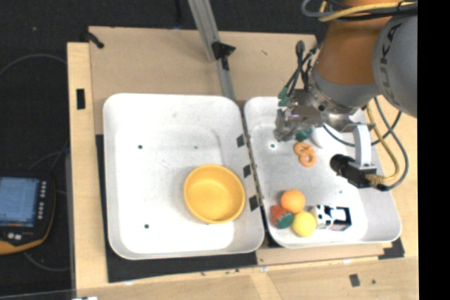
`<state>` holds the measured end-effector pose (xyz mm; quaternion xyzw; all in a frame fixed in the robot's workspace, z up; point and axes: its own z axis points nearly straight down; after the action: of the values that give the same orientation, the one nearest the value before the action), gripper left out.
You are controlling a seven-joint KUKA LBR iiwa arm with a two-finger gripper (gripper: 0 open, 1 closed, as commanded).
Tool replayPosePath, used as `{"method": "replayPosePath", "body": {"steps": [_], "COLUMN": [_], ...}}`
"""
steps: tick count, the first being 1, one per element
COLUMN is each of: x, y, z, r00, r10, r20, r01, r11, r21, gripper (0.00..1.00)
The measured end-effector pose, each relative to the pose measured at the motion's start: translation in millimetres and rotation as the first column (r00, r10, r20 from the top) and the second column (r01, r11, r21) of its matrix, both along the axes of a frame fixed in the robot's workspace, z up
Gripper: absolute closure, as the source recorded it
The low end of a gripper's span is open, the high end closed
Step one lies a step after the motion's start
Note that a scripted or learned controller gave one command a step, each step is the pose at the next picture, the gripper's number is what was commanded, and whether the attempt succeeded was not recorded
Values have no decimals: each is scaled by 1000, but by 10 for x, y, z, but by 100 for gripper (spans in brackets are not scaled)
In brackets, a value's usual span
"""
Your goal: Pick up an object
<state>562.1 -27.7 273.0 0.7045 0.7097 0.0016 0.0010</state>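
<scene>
Nearest you, along the front of the right bin [380, 232], lay a tight cluster: a yellow ball [304, 224] touching an orange ball [292, 201], a small red and green piece [282, 218] tucked against them on the left, and a black and white box [332, 216] just beside the yellow ball on the right. In the left bin [140, 130] a yellow bowl [214, 193] sat toward the front right corner, close to the wall the two bins share.

Further back in the right bin you had a small orange ring-shaped piece [306, 154] lying alone on the white floor, well apart from the front cluster. Just behind it, near the bin's back left corner, the gripper [290, 124] hung low under the grey and orange arm [351, 46]. You could not tell how far the claw stood open, nor whether anything was in it; the wrist and cables hid the tips.

Judging from that, the ring was likely the thing to go for, since it lay closest to the gripper and had room around it. To do it well, you would have wanted to centre the claw over the ring before dropping, go down squarely to the floor, and close across its narrow width. The risk was that a flat, small piece slips out or gets nudged aside.
</scene>
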Motion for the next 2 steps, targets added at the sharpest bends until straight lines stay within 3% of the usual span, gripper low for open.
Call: {"method": "replayPosePath", "body": {"steps": [2], "x": [132], "y": [1075], "z": [-337], "r00": [1000], "r10": [-1], "r20": [-6], "r01": [1], "r11": [1000], "r21": [-1], "gripper": [100]}}
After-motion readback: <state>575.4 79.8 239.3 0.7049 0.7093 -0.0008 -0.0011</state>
